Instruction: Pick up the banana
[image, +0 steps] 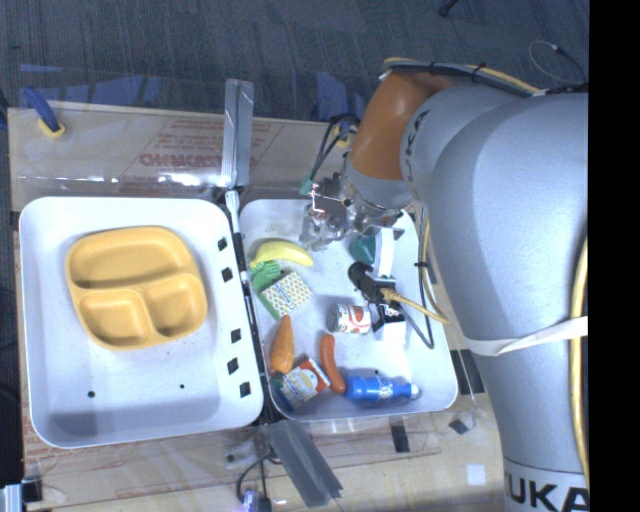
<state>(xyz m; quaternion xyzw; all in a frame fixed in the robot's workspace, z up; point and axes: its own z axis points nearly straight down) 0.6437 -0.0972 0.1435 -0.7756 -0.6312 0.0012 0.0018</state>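
Banana (281, 253) check: just the one, yellow and curved, lying in the upper left corner of the right bin (425, 360), close to the wall between the two bins. Anyone see more?

Reply: nope, one banana. It's lying partly over something green (264, 277) that I can't identify. Just below that there's one flat green-and-yellow checkered piece (289, 293).

OP: and the gripper (325, 230)?

Reply: it's hanging just up and right of the banana's right end. Open or closed, I honestly can't tell; it's a shiny metal jumble from this angle. Nothing is visibly in its grasp. The big grey arm (500, 220) covers the right side of the frame and cuts off that bin's right edge.

OP: rest of the count, going outward?

Reply: one teal thing (363, 246), half hidden under the wrist. One small can (351, 319) on its side mid-bin. One tapered orange carrot (283, 345). One reddish sausage shape (332, 362). One small carton (301, 384) at the lower edge, print too small to read. One glossy blue bottle (381, 388) lying flat. The left bin (130, 395) has one yellow three-compartment tray (135, 285), smooth plastic with rounded corners.
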